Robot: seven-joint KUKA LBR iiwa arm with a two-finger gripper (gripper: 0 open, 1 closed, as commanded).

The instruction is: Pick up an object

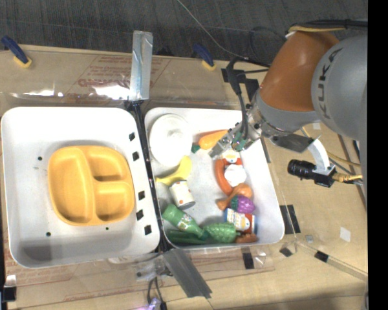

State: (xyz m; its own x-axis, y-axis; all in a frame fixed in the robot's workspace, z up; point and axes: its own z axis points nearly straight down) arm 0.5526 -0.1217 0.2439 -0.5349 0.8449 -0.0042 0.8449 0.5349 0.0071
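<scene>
Camera view: a tan bench (323, 225) is seen against dark carpet, bearing the right bin (271, 192) as landmark. Left of it, a second bin (13, 173) is occupied by a yellow divided tray (90, 185). At the right bin's upper edge the gripper (236, 139) is lowered; its finger opening cannot be told. Just left of it, an orange carrot (210, 138) is laid with its long axis roughly left-right.

The arm (310, 76) reaches in from the right, its claw (236, 141) low over the right bin (271, 192), just beside a carrot (210, 138) and above a white egg-like piece (234, 173). That bin also holds a white bowl (168, 136), a green bottle (180, 217) and purple grapes (245, 205). The left bin (19, 173) carries a yellow tray (90, 185).
</scene>
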